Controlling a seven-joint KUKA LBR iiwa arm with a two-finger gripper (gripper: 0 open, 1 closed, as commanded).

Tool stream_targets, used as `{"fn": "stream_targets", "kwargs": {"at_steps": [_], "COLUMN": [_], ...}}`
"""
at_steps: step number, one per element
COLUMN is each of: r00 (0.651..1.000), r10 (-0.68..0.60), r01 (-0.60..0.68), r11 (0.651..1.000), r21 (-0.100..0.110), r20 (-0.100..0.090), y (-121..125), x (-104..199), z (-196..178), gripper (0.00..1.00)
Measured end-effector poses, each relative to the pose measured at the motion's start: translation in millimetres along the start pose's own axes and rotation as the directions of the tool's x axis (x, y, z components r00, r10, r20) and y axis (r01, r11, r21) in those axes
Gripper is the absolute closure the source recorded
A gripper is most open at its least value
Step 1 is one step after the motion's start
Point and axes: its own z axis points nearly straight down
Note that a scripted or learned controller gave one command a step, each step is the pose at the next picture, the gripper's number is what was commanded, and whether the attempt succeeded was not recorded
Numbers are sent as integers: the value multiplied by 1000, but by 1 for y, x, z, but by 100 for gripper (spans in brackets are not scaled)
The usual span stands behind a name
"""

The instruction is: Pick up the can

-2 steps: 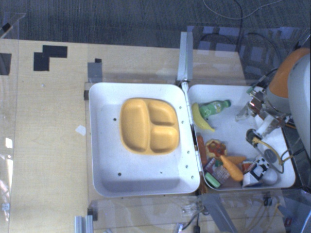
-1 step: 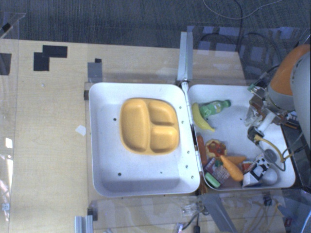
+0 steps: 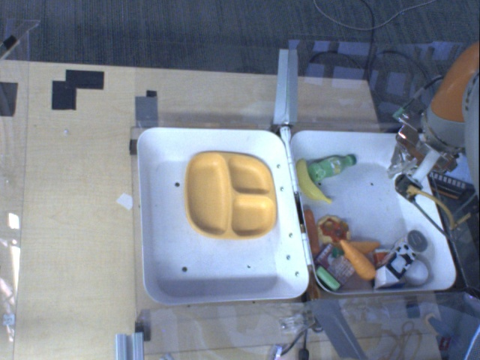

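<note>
Gripper [image 3: 409,172] at right bin's [image 3: 375,182] far right rim; can't tell its state. Can [image 3: 417,241] sits below it in the near right corner, beside the clutter, upright, round top up, so long axis vertical. Likely light, rigid, slick metal; dents if squeezed. Grip across the sides, mid-height.

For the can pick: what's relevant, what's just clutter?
Relevant:
can, upright at the right bin's right wall
gripper, above that bin's right rim

Clutter:
green bottle
banana
carrot
yellow divided tray in left bin
</note>
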Motion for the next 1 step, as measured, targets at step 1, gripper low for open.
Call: {"fn": "stream_targets", "kwargs": {"at_steps": [1], "r00": [999], "r10": [36], "r01": [-36], "r11": [999], "r21": [0], "r20": [0], "y": [9], "x": [1], "z": [2], "gripper": [100]}}
